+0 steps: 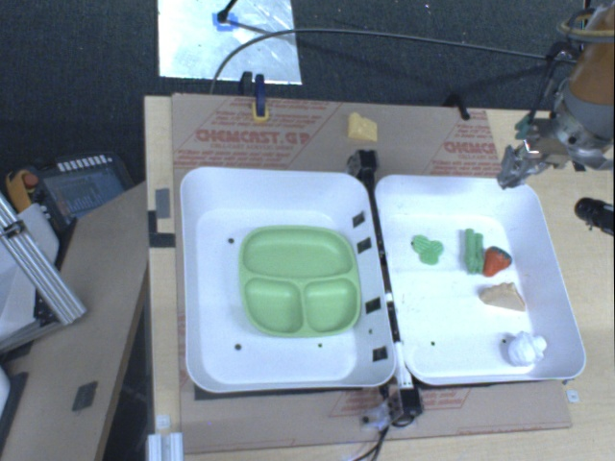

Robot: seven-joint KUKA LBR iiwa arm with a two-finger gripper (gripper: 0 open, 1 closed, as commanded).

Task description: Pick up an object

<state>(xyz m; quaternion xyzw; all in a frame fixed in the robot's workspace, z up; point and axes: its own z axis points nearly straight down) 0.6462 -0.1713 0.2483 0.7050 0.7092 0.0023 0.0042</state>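
Note:
The right bin (452, 192) holds a small green piece (428, 250), a green strip (473, 250), a red strawberry-like piece (497, 260), a tan wedge (503, 296) and a white crumpled item (522, 349). My gripper (519, 166) hangs above the bin's far right corner, well away from all of them. Nothing shows between its fingers.
The left bin (207, 200) holds a green divided plate (295, 279). A yellow block (362, 127) lies on the cardboard behind the bins, and a blue-yellow clamp (258, 97) sits at the board's far edge. Cables cross the dark floor beyond.

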